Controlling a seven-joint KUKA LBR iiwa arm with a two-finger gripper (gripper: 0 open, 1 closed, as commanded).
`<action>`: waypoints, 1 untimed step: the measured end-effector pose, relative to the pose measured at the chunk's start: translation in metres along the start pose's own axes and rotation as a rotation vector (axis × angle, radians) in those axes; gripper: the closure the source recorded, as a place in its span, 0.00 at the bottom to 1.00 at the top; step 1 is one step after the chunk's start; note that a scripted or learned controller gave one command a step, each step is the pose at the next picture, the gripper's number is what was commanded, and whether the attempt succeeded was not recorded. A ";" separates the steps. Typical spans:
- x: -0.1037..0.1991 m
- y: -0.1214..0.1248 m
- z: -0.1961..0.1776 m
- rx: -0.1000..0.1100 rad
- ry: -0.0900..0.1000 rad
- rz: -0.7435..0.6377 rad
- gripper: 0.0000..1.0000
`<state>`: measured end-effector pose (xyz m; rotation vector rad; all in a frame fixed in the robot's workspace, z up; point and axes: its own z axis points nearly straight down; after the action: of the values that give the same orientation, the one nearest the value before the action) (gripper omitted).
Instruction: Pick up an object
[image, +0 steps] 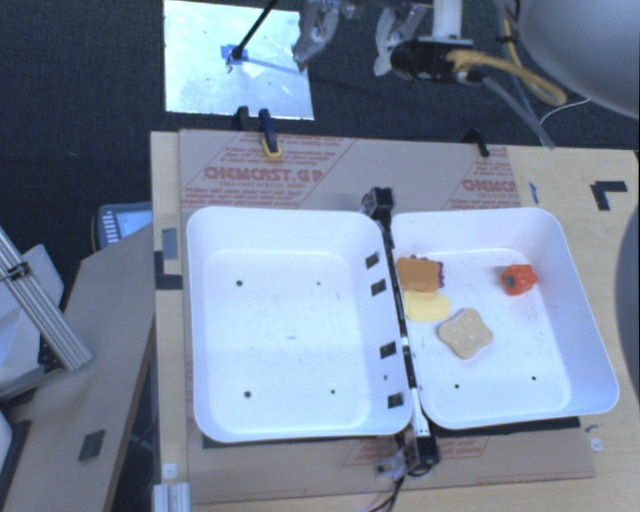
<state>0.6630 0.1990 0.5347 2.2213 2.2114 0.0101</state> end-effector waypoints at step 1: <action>0.003 -0.005 -0.012 0.005 0.001 -0.008 1.00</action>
<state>0.6582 0.2020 0.5465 2.2152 2.2239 0.0063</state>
